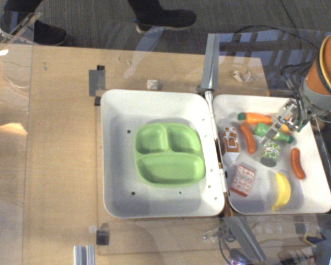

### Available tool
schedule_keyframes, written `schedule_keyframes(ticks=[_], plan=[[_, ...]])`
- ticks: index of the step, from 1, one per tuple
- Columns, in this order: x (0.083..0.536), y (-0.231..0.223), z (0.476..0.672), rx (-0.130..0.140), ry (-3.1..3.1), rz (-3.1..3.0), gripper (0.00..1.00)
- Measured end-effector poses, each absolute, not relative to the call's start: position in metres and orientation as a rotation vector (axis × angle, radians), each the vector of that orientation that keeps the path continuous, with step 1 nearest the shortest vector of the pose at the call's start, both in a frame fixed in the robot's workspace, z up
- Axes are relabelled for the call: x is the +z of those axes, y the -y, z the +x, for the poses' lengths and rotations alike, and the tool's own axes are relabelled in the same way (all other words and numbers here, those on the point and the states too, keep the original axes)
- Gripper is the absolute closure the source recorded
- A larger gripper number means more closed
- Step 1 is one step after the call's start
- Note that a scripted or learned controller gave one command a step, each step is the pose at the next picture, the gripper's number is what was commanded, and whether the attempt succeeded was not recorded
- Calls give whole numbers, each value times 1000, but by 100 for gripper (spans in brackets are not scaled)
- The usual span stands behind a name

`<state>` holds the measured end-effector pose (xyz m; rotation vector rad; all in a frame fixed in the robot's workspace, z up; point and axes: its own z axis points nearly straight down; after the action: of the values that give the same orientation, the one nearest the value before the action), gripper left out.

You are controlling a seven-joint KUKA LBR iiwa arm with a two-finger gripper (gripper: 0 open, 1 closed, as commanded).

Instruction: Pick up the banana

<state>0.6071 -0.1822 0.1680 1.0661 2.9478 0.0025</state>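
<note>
The yellow banana [282, 191] lies in the right white bin [320, 206], near its front edge, curved and resting flat. My gripper [281, 123] hangs over the back of that bin, well behind the banana and apart from it. It hovers above a carrot [255, 117] and a green item [263, 130]. The orange-banded wrist [328, 70] comes in from the right edge.
Around the banana lie a red sausage [298, 163], a small can [270, 153], a red box [242, 180], another sausage [247, 138] and a brown packet [229, 139]. The left bin [116, 148] holds a green divided plate [169, 153]. A person's feet stand beyond the bench.
</note>
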Motion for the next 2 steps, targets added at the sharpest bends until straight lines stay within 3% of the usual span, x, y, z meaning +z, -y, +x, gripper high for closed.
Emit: schedule_keyframes(ticks=[2], plan=[[127, 205, 532, 1, -2998, 915, 0]])
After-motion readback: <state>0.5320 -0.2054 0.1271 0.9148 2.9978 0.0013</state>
